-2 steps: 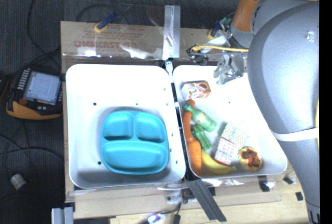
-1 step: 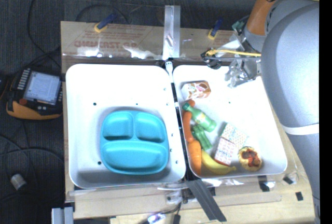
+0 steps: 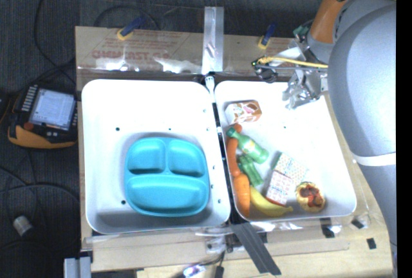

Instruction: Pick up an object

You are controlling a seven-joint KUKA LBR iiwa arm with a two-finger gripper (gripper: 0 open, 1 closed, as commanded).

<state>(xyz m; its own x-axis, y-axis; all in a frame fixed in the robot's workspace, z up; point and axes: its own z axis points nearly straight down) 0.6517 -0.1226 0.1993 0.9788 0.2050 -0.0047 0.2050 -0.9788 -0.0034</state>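
Note:
The right bin [image 3: 335, 141] holds a heap of items along its left and front side. Among them are an orange snack packet [image 3: 245, 111], a green bottle [image 3: 250, 148], a carrot [image 3: 240, 185], a banana [image 3: 268, 206], a patterned flat box [image 3: 283, 180] and a round red-and-yellow toy [image 3: 309, 196]. My gripper [image 3: 302, 94] hangs over the far right corner of this bin, above bare white floor. It stands well apart from the packet to its left, and nothing is seen in it.
The left bin [image 3: 103, 116] holds a blue divided plate [image 3: 167, 175]. The grey arm [image 3: 370, 77] fills the right side. A cardboard sheet [image 3: 154, 51] lies behind the bins, and a handheld device [image 3: 45, 112] sits on the floor at left.

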